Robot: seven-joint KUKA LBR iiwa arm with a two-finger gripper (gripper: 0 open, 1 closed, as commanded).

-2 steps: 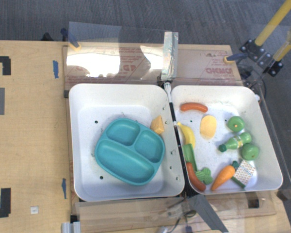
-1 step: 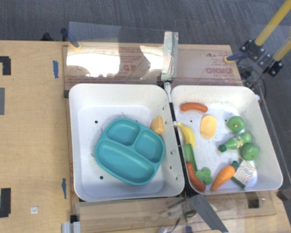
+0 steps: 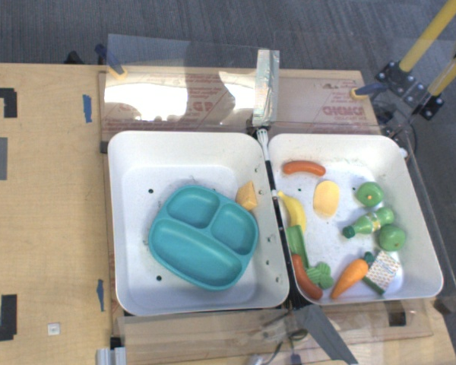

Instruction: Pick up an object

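- While 2 white bins sit side by side on the wooden bench [image 3: 45, 226], the left bin [image 3: 129, 166] carries the largest thing: a teal divided plate [image 3: 204, 236] with 3 compartments, lying flat and tilted toward the lower right.
- Right bin [image 3: 418, 226] holds all but 1 of the small toy foods; its left wall touches the left bin's right wall.
- Yellow toy banana [image 3: 292, 210] lies along that left wall, with a green toy vegetable [image 3: 296, 242] just below it and a red toy pepper [image 3: 304, 278] further down, all crowded in 1 line.
- Orange toy carrot [image 3: 349, 276] lies aslant near the front wall, between a small green leafy toy [image 3: 320, 272] and a white patterned packet [image 3: 382, 271], touching or nearly touching both.
- Orange-red toy sausage [image 3: 304, 168] lies near the back wall, apart from the rest.
- Yellow oval toy [image 3: 327, 198] sits just below the sausage, beside the banana.
- 3 green toy fruits cluster on the right: 1 round [image 3: 369, 195], 1 pear-like [image 3: 368, 223], 1 round [image 3: 391, 238].
- Small orange wedge [image 3: 247, 196] lies in the left bin, touching the plate's upper right rim.
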